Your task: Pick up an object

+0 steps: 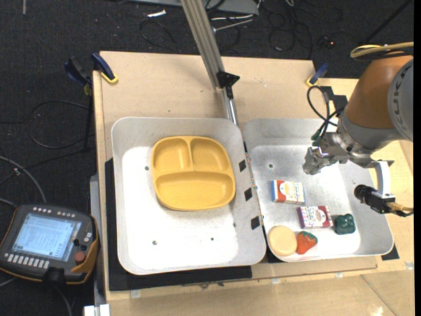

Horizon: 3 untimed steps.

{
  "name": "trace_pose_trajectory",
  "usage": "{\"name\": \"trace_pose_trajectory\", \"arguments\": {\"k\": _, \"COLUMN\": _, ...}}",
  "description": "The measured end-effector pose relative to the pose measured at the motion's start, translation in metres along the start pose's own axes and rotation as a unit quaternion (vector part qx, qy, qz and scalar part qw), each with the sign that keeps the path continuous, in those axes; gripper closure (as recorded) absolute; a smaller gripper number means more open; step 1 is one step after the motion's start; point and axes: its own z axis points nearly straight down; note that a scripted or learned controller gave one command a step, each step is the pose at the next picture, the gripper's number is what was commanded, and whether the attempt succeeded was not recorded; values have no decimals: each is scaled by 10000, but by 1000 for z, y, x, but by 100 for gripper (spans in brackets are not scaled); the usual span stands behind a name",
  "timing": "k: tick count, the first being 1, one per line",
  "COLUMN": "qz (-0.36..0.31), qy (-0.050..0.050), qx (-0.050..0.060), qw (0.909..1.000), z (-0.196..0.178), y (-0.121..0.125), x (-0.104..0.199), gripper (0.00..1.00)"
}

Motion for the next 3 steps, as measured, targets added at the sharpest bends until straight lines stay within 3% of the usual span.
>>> {"name": "trace_pose_trajectory", "arguments": {"k": 1, "qz": 1, "qy": -2, "qx": -8, "qw": 10000, "z": -53, "y": 2, "x": 0, "gripper": 100}}
{"name": "trace_pose_trajectory", "arguments": {"k": 3, "qz": -22, "qy": 16, "qx": 30, "qw": 10000, "z": -57, "y": -13, "x": 90, "gripper": 100}}
